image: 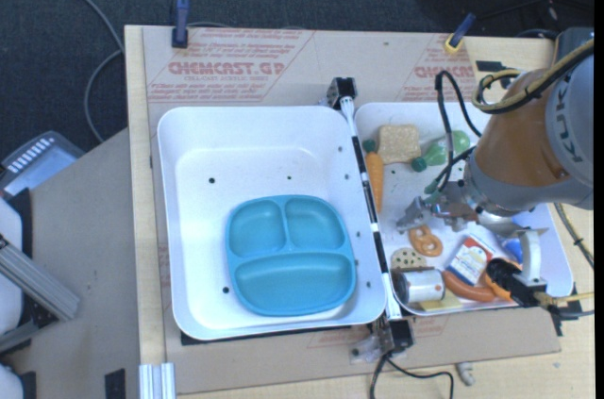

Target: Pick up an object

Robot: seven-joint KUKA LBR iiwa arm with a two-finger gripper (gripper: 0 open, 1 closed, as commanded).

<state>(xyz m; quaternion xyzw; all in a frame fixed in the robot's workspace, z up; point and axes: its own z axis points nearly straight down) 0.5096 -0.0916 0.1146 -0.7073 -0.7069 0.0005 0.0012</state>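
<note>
My gripper hangs low over the middle of the right bin, with the grey and orange arm reaching in from the right. Just below its tip lies a brown pretzel. An orange carrot lies along the bin's left wall. A tan sponge-like block sits at the far left corner, with a green toy beside it. Nothing can be seen between the gripper's tips.
The left bin bears a blue divided plate. Crowded at the right bin's near end are a holed cracker, a pale can, a red and white packet and an orange sausage shape.
</note>
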